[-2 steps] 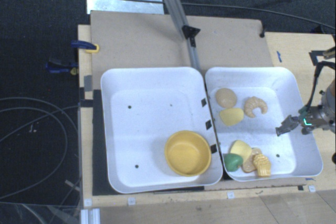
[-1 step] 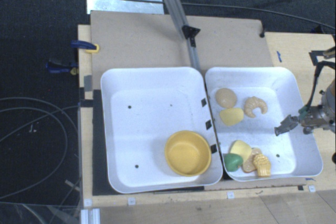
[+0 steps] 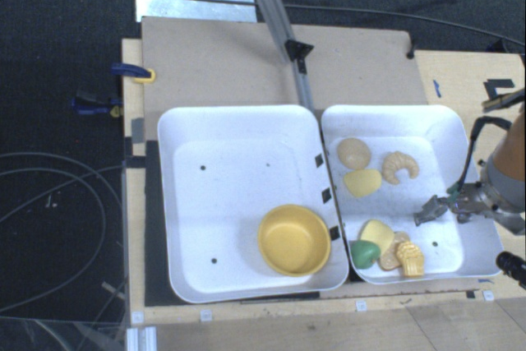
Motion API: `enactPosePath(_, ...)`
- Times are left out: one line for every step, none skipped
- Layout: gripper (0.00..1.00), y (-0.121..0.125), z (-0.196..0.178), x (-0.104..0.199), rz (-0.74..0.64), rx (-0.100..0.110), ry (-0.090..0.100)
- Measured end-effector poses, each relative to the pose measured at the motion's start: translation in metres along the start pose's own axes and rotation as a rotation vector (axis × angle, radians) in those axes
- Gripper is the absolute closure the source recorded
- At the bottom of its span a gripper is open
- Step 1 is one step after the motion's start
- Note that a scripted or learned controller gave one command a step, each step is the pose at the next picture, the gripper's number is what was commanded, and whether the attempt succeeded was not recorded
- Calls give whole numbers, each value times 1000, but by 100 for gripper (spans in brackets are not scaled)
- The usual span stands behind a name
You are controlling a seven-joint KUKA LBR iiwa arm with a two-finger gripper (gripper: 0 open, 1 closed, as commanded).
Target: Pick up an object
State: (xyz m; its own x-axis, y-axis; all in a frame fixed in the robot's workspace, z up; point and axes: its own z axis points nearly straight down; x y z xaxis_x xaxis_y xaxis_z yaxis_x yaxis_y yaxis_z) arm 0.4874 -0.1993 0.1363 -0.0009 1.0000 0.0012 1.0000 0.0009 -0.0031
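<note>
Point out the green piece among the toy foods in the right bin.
It is the green piece at the right bin's near-left corner, beside the yellow bowl. The others there are tan, cream or yellow.

no readable text, labels or numbers

— Where is the big grey robot arm?

— It comes in from the right side and bends down low.

— What is at its end?

— A small dark grey two-finger gripper. It points to the left and a little bit down.

— Are its fingers open?

— I can't tell. They look too small and dark.
</note>
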Motion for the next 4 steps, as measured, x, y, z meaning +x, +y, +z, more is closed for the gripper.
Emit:
enactPosePath(0,1,47,0,2,-5,-2)
enactPosePath(100,2,35,-1,2,-8,-3)
enactPosePath(100,5,-8,-1,-4,-9,-4)
enactPosePath(100,6,-71,-9,-4,-12,-5)
